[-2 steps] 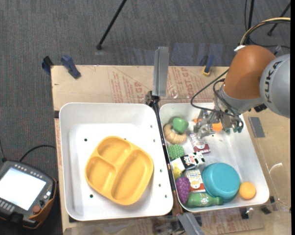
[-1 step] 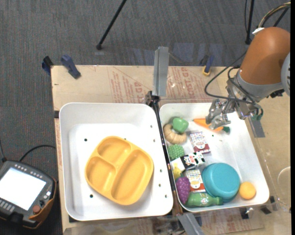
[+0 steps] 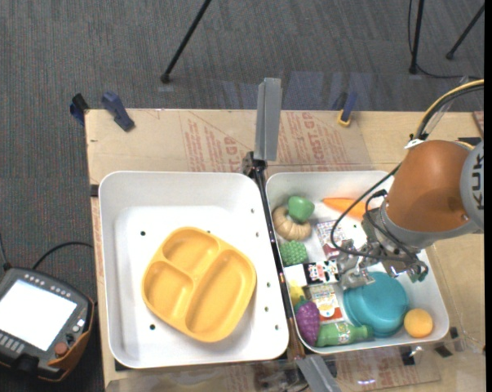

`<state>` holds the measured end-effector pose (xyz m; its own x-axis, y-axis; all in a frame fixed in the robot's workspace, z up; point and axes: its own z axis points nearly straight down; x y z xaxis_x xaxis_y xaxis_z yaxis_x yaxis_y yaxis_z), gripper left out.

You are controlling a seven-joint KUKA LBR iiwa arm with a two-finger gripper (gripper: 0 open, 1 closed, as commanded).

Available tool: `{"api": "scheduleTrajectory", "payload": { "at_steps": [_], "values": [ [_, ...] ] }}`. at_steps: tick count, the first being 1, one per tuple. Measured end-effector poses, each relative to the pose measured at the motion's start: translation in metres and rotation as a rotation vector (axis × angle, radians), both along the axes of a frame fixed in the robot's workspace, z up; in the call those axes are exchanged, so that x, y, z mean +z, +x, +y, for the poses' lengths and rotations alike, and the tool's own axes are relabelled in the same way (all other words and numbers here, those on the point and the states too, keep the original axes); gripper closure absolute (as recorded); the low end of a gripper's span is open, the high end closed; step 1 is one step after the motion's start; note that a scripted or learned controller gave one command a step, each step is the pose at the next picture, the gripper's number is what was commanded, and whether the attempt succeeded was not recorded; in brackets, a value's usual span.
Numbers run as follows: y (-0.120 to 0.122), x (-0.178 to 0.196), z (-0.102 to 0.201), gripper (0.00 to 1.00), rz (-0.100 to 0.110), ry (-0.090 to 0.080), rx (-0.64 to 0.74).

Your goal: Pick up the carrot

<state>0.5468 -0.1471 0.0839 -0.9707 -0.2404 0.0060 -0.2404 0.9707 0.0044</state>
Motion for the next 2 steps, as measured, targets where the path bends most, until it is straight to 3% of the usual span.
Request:
{"api": "scheduleTrajectory", "payload": {
  "at_steps": [1,2],
  "values": [
    [0.0110,0.1428,-0.0540,1.00,-0.020,-0.006,-0.108],
    [0.0085,0.1362,-0.0527,0.00,-0.007,-0.001,-0.108]
  ]
}}
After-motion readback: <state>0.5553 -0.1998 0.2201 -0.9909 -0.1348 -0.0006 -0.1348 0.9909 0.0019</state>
